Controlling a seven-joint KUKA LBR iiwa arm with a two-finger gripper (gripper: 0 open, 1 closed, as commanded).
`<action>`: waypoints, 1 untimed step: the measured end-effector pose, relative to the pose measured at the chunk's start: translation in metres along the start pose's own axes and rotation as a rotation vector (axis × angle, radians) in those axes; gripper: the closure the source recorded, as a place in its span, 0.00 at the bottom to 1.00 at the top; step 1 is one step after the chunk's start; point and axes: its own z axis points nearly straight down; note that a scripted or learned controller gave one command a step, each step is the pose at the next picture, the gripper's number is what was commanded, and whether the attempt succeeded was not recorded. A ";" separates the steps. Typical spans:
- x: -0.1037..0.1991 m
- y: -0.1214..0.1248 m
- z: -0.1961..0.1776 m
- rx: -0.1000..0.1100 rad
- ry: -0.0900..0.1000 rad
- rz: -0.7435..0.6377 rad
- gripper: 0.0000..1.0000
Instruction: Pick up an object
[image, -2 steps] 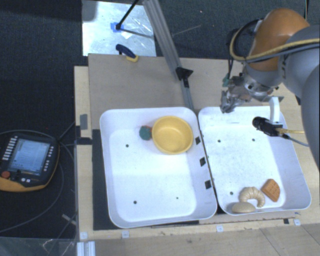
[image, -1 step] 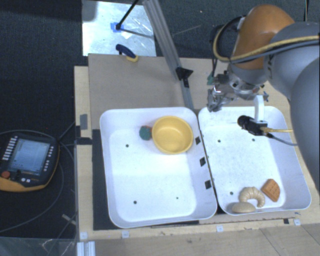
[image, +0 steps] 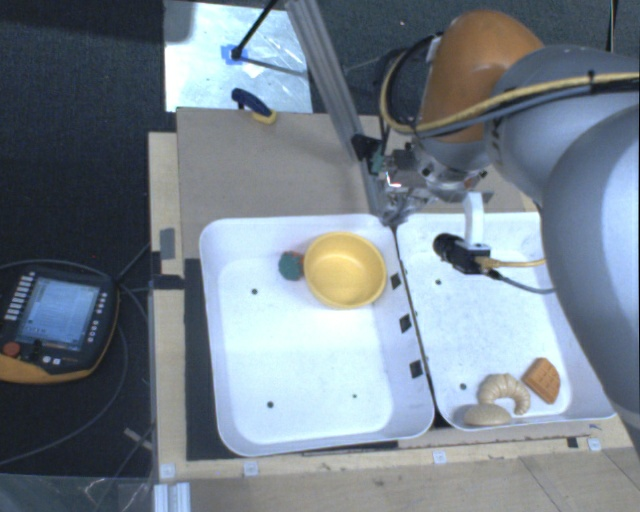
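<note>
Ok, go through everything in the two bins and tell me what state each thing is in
Yellow bowl: upright, empty, left bin's far right corner.
Green object: touching the bowl's left side.
Croissant: lying in the right bin, near edge.
Beige piece: against the croissant.
Orange waffle piece: lying beside the croissant.

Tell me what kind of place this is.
Most likely a robotics lab test bench. A large grey robot arm reaches over two white bins holding toy-like items, and a handheld control pendant lies on the dark floor beside the bench.
</note>
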 end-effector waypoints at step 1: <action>0.060 0.002 0.001 0.000 0.000 0.000 1.00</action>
